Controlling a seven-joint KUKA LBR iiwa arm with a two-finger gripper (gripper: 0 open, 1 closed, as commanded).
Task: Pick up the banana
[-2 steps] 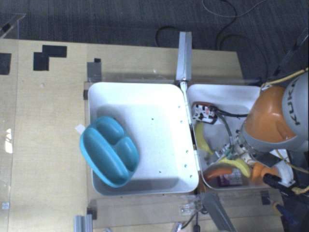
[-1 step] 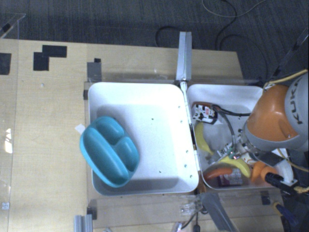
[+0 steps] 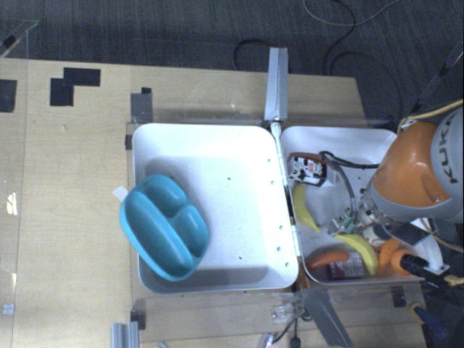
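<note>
Down in the right bin [image 3: 377,140], the gripper [image 3: 346,222] is hanging just over the banana [image 3: 360,246], which is lying near the bin's front among other toys; whether it is open or closed, I cannot tell. A blue dish [image 3: 165,225] is sitting in the left bin [image 3: 217,140].

you'll find the grey kuka arm [image 3: 444,158] coming in from three o'clock, its broad orange band [image 3: 409,169] bulging at the right side of the view, just above the wrist. below that band the grey wrist section [image 3: 402,212] narrows and tilts toward eight o'clock. the two-finger gripper [image 3: 346,225] sits at the end of it, low and to the left of the wrist, reaching toward nine o'clock. you can't tell its finger spacing from this angle; cables and fittings clutter the tip.
</note>
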